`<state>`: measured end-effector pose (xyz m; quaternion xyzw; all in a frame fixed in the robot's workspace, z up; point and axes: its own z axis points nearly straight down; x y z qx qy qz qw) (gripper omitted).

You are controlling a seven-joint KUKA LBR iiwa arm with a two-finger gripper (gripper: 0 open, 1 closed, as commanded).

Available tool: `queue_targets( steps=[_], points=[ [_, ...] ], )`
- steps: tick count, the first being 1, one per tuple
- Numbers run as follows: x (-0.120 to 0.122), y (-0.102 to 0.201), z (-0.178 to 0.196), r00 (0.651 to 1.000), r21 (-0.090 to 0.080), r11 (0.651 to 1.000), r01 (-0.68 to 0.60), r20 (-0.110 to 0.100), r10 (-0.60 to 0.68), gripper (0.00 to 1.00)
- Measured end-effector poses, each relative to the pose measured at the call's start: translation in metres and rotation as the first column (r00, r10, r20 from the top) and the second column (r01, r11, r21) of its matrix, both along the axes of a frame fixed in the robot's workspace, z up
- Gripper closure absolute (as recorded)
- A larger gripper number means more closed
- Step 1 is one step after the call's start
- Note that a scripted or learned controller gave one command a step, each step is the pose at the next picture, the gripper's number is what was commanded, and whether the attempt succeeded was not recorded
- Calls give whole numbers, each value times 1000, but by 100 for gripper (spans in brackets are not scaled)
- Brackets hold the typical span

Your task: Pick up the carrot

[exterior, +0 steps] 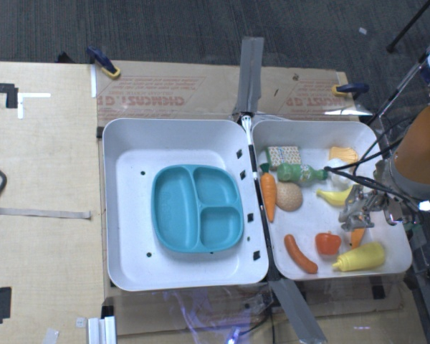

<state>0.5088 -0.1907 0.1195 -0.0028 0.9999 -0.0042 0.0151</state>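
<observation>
The carrot [269, 196], orange with a green top, lies along the left wall of the right bin [309, 124], pointing toward the front. My gripper [356, 218] hangs low over the right part of that bin, well to the right of the carrot and apart from it. A small orange piece [357, 236] shows just below the gripper's tip; whether it is touched I cannot tell.
Beside the carrot lie a tan ball [289, 196], a green bottle [299, 173] and a speckled block [284, 155]. A banana [335, 196], red tomato [327, 244], sausage [300, 254], yellow bottle [360, 257] and orange wedge [342, 153] surround the gripper. The left bin [122, 213] holds a teal divided plate [198, 208].
</observation>
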Motion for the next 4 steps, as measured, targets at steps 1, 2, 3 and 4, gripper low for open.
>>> queue_targets(
  steps=[1, 2, 3, 4],
  points=[
    [0, 0, 0, 1000, 0, 1000, 0, 0, 0, 0],
    [13, 8, -27, 999, 8, 1000, 21, -26, -21, 0],
    [-2, -17, -23, 982, 10, 982, 187, -14, -187, 0],
    [0, -17, -14, 983, 8, 983, 183, -10, -183, 100]
  ],
)
